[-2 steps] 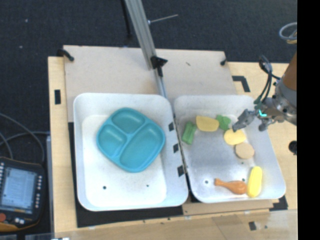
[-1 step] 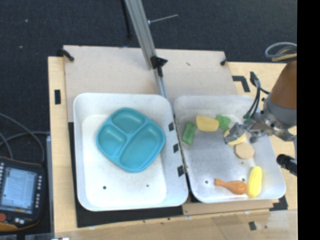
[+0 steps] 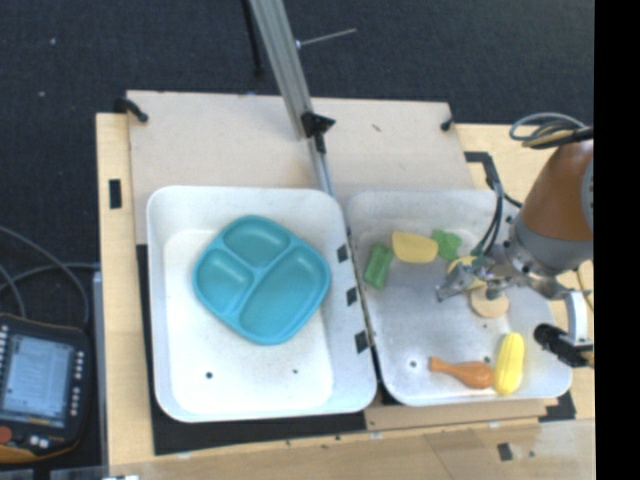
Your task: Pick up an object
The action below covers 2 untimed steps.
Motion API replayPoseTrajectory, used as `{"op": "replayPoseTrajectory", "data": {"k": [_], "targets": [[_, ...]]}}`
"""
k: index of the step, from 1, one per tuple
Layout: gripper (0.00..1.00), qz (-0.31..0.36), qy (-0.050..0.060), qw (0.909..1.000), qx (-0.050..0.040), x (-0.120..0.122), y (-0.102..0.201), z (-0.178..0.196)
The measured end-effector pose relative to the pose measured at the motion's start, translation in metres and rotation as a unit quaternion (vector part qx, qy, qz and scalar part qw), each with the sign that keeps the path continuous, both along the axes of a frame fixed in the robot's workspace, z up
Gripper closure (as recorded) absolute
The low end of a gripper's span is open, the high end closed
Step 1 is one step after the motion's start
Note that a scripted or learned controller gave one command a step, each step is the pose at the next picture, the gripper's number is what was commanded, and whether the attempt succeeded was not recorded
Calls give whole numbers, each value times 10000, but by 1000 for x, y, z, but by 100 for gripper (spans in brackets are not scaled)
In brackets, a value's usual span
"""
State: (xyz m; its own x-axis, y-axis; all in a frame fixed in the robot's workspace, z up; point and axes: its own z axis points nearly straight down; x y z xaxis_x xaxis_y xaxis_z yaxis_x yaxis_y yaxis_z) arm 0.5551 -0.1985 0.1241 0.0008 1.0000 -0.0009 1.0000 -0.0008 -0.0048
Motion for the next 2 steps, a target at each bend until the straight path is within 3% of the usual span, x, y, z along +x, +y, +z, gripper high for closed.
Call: {"op": "replayPoseTrajectory", "data": {"k": [1,2], "targets": [[0,1,-63,10000,-27,2,-3,-20],[100,-14,-89,10000,-27,4,-4,-7]]}}
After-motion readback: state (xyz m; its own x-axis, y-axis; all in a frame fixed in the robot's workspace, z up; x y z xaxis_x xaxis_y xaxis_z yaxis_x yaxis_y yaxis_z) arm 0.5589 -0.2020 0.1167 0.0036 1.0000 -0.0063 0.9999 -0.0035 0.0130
